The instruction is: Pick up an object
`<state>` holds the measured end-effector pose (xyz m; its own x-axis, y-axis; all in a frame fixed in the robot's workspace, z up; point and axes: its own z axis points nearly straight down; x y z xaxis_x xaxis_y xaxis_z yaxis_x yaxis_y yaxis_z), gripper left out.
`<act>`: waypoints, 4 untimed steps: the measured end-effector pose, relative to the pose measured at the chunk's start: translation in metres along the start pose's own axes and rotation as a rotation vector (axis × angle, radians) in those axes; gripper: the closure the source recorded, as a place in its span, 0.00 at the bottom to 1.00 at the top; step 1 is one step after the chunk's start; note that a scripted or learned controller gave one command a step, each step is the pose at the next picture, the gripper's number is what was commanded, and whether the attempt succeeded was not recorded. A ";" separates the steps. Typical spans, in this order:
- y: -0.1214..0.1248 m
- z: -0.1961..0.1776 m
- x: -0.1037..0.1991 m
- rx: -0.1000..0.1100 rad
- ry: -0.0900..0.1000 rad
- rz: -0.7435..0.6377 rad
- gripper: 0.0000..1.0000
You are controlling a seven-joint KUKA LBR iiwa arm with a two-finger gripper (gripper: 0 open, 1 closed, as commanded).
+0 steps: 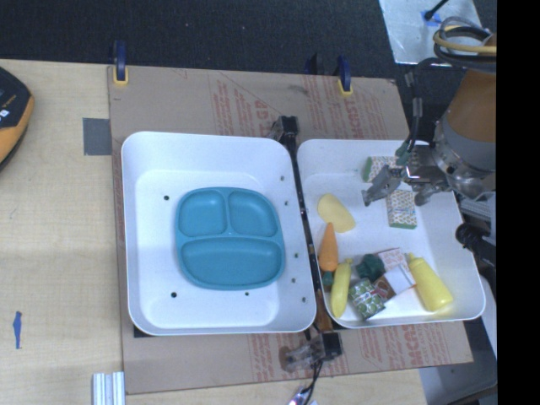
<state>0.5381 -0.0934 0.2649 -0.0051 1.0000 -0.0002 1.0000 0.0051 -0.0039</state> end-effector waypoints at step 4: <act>0.027 0.174 0.000 0.008 0.002 0.002 0.00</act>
<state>0.5646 -0.0936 0.0911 -0.0027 1.0000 0.0018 0.9999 0.0027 -0.0120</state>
